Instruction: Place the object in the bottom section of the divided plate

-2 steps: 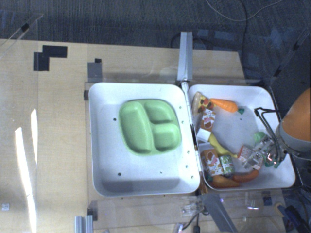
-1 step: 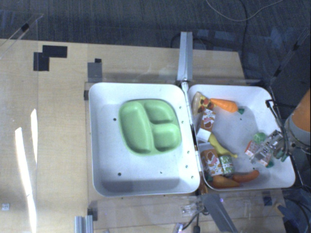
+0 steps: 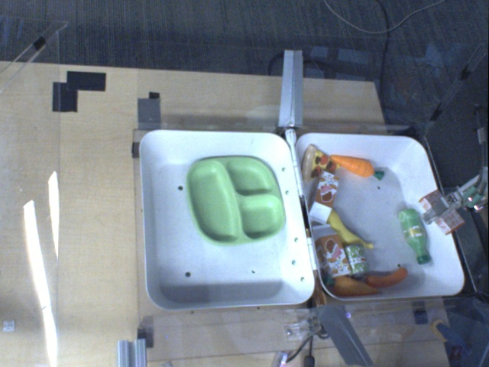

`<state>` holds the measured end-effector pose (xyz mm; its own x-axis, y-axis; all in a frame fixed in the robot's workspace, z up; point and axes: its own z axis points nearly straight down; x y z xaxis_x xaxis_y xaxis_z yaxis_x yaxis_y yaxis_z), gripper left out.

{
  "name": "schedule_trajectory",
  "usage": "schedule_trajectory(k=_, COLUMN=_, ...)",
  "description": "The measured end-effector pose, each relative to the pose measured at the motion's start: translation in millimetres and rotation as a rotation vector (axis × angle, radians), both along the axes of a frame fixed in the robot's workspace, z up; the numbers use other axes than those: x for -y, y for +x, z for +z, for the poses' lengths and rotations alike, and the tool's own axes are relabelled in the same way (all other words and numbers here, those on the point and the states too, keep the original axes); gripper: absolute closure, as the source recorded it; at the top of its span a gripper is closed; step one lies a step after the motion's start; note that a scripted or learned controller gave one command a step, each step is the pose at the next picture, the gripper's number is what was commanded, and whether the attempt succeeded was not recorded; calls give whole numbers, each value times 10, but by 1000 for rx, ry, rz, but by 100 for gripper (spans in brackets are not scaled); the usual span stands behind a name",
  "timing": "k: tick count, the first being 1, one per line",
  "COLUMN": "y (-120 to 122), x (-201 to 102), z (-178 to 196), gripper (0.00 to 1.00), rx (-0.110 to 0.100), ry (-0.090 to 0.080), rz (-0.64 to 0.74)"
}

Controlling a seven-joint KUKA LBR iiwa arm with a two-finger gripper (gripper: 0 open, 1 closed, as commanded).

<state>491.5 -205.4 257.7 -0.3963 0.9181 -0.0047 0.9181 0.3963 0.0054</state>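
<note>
Nearest edge of right bin [image 3: 451,281]: an orange carrot-shaped toy [image 3: 370,281] lies along the bottom wall, with a small printed food carton [image 3: 341,257] just above it.
Middle of right bin: a yellow banana-shaped toy [image 3: 345,230] lies on a slant near the divider; a green plastic bottle [image 3: 413,235] lies on its side, long axis running roughly toward and away from the viewer, near the right wall.
Gripper [image 3: 457,202]: at the right rim of the right bin, reaching in from the right; its tip is blurred and small, so I cannot tell its state or whether it has hold of anything.
Key relation: the green bottle is just left of and slightly nearer than the gripper, the closest object to it.
Far part of right bin: a second orange carrot-shaped toy [image 3: 353,165] lies across the top, beside another printed packet [image 3: 324,183].
Left bin [image 3: 164,220]: a light green divided plate [image 3: 234,198] sits near its centre, well apart from the gripper, across the divider.
Judgement: likely the pick is not yet made; the target section lies far to the left.
</note>
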Motion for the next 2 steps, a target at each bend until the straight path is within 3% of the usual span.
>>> schedule_trajectory(k=1, y=-21, x=-1041, z=-1073, gripper=100, rx=-3, ry=2, rz=75)
schedule_trajectory(k=2, y=-35, x=-188, z=-814, gripper=100, rx=-2, ry=3, rz=-443)
